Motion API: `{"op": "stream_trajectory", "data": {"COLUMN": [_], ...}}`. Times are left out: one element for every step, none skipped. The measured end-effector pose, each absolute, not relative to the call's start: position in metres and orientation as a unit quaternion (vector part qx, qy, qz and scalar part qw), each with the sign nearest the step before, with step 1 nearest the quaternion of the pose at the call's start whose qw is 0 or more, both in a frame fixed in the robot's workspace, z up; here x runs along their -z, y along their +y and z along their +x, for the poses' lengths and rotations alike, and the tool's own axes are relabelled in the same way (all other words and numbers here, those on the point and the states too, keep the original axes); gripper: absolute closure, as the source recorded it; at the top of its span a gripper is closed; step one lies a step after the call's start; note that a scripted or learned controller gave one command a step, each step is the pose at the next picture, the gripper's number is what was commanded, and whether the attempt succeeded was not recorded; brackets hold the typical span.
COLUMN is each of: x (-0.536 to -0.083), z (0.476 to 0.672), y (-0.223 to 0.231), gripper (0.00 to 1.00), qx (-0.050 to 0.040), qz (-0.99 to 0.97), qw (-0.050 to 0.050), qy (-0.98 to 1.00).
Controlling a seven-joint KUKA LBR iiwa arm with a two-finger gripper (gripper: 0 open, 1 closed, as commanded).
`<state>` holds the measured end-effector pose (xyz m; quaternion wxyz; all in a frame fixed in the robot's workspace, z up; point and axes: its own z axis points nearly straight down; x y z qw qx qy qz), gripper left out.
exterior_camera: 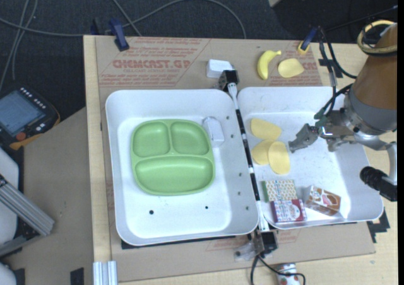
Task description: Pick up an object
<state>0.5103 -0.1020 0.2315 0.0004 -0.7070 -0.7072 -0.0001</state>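
Gripper (302,140) hangs low over the right bin (353,170), reaching in from the right, its dark metal fingers pointing left toward the yellow pieces; from my screen I cannot tell how wide it stands, and I see nothing held in it.

Nearest me, along the right bin's front wall, sit two small cartons: a checked box (282,200) with a red base, and a wrapped packet (325,200) just beside it, tilted. Bare white floor lies between them and the gripper.

Further in, three smooth, flat yellow ovals: two (273,154) overlapping just left of the gripper tip, a third (265,128) behind them near the dividing rims.

In the left bin (120,170) rests a green plastic tray (172,156) with three rounded compartments, with a pale small object (214,130) at its far right corner.

Beyond the bins, on the cardboard board (151,60), lie a banana (267,63) and a yellow slice (290,67).
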Motion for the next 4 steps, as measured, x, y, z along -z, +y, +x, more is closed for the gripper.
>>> {"op": "stream_trajectory", "data": {"x": [-0.087, -0.084, -0.085, -0.084], "z": [0.540, 0.479, 0.564, 0.525], "y": [-0.104, -0.102, -0.110, -0.105], "gripper": [0.00, 0.00, 0.00, 0.00], "qx": [-0.0001, -0.0003, 0.0003, -0.0003], "qz": [-0.708, -0.707, -0.707, -0.707], "qw": [0.000, 0.001, 0.000, 0.001], "qy": [-0.707, -0.707, -0.707, -0.707]}}
